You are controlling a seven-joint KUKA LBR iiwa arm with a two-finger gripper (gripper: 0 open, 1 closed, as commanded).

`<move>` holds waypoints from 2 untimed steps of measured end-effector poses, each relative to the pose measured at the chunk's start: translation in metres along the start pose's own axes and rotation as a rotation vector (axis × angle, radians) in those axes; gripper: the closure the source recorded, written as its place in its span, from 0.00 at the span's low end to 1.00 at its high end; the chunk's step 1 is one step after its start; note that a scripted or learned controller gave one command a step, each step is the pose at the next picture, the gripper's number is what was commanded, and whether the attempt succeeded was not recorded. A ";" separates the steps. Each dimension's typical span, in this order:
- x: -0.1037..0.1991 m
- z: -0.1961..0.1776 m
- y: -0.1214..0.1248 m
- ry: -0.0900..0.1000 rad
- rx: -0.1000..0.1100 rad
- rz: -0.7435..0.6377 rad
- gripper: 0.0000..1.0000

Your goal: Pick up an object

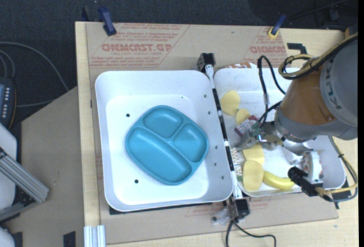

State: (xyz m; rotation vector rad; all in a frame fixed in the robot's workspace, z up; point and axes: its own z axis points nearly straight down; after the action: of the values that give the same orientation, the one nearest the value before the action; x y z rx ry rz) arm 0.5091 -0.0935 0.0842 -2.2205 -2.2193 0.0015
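Observation:
The right bin holds several small objects. A pale yellow piece lies near its left wall, and a smaller yellow one sits just below it. A reddish-purple packet rests beside my gripper, which is low in the middle of this bin, right above the pile. Under the gripper are two more yellow pieces, and a banana lies along the front wall. The arm's grey and orange wrist hides the right half of the bin.
The left bin holds a blue divided plate at its middle. A black clamp sits where the two bins meet at the back. Cables loop over the back of the right bin.

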 end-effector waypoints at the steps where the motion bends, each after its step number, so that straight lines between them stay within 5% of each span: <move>1: -0.008 0.000 0.040 -0.002 -0.003 -0.001 0.00; 2: -0.010 0.000 0.000 0.000 0.000 0.000 0.00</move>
State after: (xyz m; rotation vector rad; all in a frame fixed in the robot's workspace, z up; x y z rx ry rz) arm 0.5089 -0.1033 0.0842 -2.2204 -2.2195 0.0012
